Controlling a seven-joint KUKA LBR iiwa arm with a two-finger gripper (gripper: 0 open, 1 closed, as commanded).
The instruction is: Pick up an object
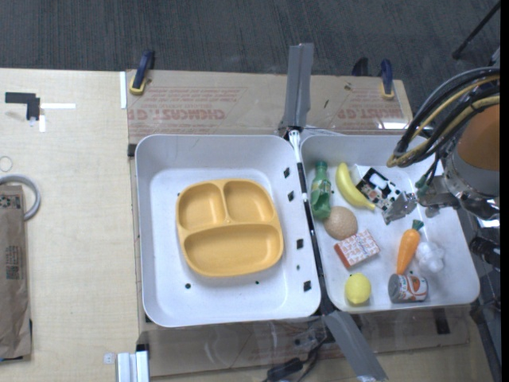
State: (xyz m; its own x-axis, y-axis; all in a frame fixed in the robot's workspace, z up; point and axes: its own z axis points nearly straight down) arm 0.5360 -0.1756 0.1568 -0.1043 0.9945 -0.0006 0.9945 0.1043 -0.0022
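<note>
- Two shallow white bins side by side at centre frame: left bin (pixel 159 237) and right bin (pixel 457 237), inner rims meeting along a narrow seam just right of centre.
- Left bin roomy: only a yellow divided plate (pixel 229 228) at its middle, with bare white floor all round it up to the walls.
- Right bin crowded, little free floor between items; most open patch along its upper rim.
- In the right bin: green bottle (pixel 320 189) along the left wall, banana (pixel 348 185) just right of it, brown round fruit (pixel 341 222) below them, red-and-white box (pixel 357 249) lower still, lemon (pixel 359 289) near the bottom rim.
- Further right: carrot (pixel 407 250) standing tilted at mid-bin, tin can (pixel 409 287) on its side below it, white fluffy lump (pixel 432 255) just right of the carrot.
- Black-and-white printed item (pixel 375 188) beside the banana, near the upper middle of the bin.
- Pale wooden tabletop (pixel 71 213) filling the left of the frame, brown cardboard sheet (pixel 215 106) behind the bins held by blue clamps (pixel 143 72), dark carpet across the top.
- Brown paper bag (pixel 14 269) at the left edge.
- Grey arm (pixel 469 165) entering from the right with yellow and black cables.
- Hand (pixel 400 205) low over the right bin, just above the carrot top and touching or beside the printed item; cannot tell how far open, nothing seen gripped.
</note>
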